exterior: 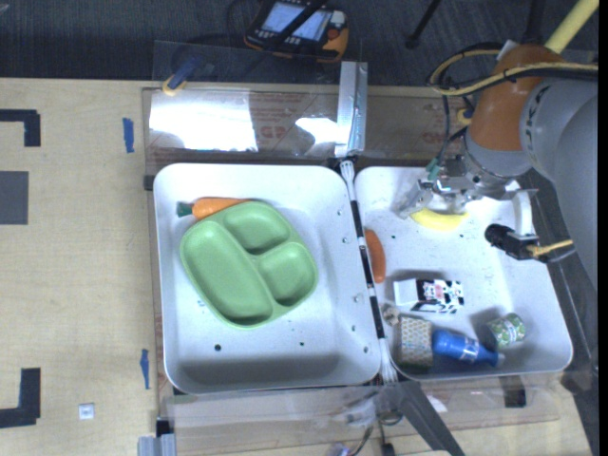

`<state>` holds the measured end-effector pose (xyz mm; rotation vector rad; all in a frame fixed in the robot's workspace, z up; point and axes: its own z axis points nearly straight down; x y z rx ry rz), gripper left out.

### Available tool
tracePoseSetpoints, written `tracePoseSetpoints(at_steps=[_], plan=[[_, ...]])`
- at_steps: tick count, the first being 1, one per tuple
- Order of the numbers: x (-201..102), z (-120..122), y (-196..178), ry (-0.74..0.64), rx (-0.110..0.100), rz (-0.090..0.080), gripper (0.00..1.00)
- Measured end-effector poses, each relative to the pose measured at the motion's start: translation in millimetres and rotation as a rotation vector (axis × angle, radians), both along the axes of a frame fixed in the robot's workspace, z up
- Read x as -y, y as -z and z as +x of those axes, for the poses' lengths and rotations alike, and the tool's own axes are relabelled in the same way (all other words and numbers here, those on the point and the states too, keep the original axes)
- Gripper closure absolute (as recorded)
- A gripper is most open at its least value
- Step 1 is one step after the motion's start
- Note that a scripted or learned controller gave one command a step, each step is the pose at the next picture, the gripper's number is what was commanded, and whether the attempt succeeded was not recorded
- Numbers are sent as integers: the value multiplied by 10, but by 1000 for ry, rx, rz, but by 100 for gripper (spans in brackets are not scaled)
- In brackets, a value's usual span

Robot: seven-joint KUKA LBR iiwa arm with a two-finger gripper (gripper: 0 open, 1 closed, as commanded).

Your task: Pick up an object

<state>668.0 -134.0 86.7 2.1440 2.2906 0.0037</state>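
A yellow banana (439,219), small, curved and smooth, lies in the right bin's (556,335) far half, directly under the gripper (445,190). Its long axis runs roughly left to right across the bin, ends curling up toward the far wall. The gripper, metallic at the tip of the grey arm (560,122) with its orange band (499,112), hangs just over the fruit; whether its fingers are parted or closed cannot be told from this angle, and no object is seen between them.

Elsewhere in the right bin sit an orange piece (375,255) against the left wall, a black-and-white box (432,294), a blue bottle (464,349) beside a woven pad (412,340), and a green ball (507,331) near the front corner. The left bin (190,369) holds a green divided tray (247,262) with a carrot (217,206) touching its far edge.

Both bins rest on a pale wooden bench (76,255) with black markers and blue tape. A handheld pendant (294,24) lies on the dark floor beyond.
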Motion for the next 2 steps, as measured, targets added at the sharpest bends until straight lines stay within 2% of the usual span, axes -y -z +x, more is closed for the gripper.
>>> tracePoseSetpoints(at_steps=[1, 2], plan=[[-10, 10, -106, -2, 3, -1, 100], [317, -652, -938, -371, -4, 0, 100]])
